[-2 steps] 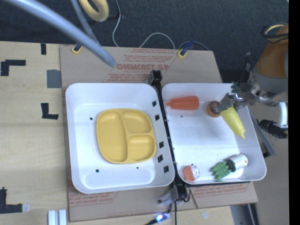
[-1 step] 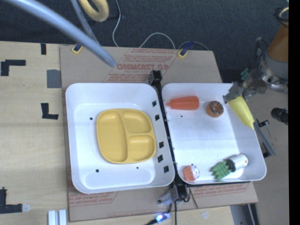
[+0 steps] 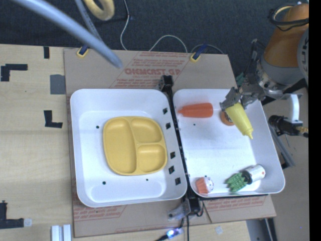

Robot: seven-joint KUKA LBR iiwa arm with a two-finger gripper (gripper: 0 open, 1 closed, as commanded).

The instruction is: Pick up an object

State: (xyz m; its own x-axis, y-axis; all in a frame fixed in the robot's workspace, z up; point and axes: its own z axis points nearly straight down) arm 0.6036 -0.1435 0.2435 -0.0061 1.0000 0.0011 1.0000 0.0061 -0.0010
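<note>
Camera view: claw (image 3: 235,101) touching yellow corn cob (image 3: 242,118).

bench (image 3: 30,144): pale wood around me, black tape marks (image 3: 50,119) at left | cardboard sheet (image 3: 145,72) with red print under my bins, clamps (image 3: 198,51) at its far corners | floor (image 3: 200,14): dark carpet beyond the far edge | white cable (image 3: 168,38) looping there

My bench (image 3: 30,134) carries a cardboard sheet (image 3: 145,72). Two white bins sit on the sheet side by side: left bin (image 3: 85,185), right bin (image 3: 220,149), edges touching.
</note>
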